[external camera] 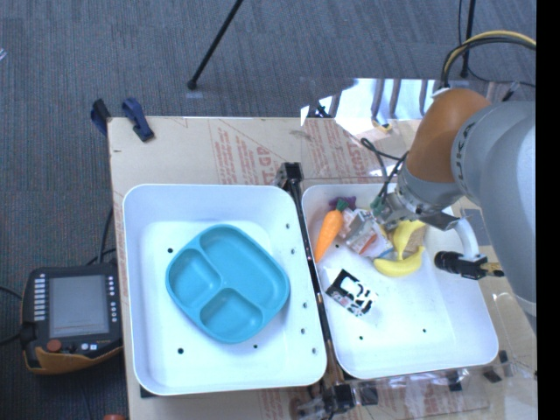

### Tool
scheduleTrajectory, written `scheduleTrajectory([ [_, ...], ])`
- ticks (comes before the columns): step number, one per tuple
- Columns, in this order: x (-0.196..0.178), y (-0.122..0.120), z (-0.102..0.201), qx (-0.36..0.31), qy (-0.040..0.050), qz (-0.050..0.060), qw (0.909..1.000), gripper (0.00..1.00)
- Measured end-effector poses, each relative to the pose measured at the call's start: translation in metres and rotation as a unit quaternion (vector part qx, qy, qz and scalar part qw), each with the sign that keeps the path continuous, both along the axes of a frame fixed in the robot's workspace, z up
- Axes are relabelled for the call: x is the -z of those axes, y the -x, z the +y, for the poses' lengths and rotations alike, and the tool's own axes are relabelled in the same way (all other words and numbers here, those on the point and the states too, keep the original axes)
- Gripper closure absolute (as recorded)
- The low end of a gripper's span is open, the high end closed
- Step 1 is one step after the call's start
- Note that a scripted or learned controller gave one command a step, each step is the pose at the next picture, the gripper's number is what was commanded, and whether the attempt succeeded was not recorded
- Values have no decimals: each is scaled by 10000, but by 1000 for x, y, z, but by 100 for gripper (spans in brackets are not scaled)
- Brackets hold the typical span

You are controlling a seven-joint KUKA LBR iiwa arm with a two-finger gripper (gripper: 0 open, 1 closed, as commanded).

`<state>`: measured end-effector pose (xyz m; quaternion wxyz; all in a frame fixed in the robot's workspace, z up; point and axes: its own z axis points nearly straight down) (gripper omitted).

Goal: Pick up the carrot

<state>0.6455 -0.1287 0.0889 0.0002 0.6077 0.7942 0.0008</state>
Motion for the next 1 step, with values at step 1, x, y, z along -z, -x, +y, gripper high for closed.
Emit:
scheduleTrajectory([
  [1, 0, 2, 39, 458, 35, 16, 9989, 0],
])
